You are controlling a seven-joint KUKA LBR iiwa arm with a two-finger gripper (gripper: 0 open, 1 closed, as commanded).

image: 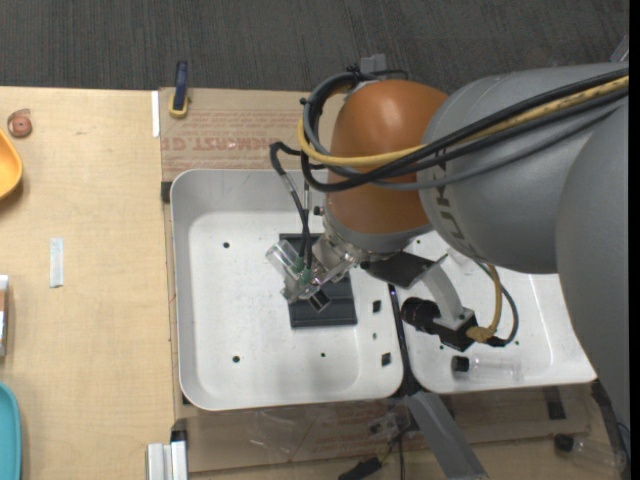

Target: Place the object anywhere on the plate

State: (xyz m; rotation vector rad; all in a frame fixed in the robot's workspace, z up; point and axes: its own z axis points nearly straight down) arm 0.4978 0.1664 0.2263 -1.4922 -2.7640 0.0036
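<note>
Camera view: grey arm (520, 168) with its orange band (385, 158) reaches in from the right and hangs over the left white bin (215, 368). Hand (303, 280) sits low over a dark flat rectangular plate (335, 310) lying near the middle of that bin, toward its right wall. Something small, clear with a greenish tint (284, 261), sits at the hand's tip just above the plate's far-left corner; probably the object, but too small and blurred to name. Whether it sits between the hand's gripping parts or just beside them, cannot tell, and how wide the hand stands is hidden by the wrist. Right bin (520, 373) holds a small clear piece (495, 368) near its front edge, close to a black cable fitting (425, 318).

Risks, as judgement: the object is over the plate's corner, not its middle, so a release here could drop it half off the edge or let it roll into the bin. If the hold is loose or partial, it may slip early or stick to the hand on release. A light clear piece can bounce off the plate. The hand is low, so any sideways move could push the plate itself. Loose yellow and black cables (320, 158) hang near the wrist and could snag.
</note>
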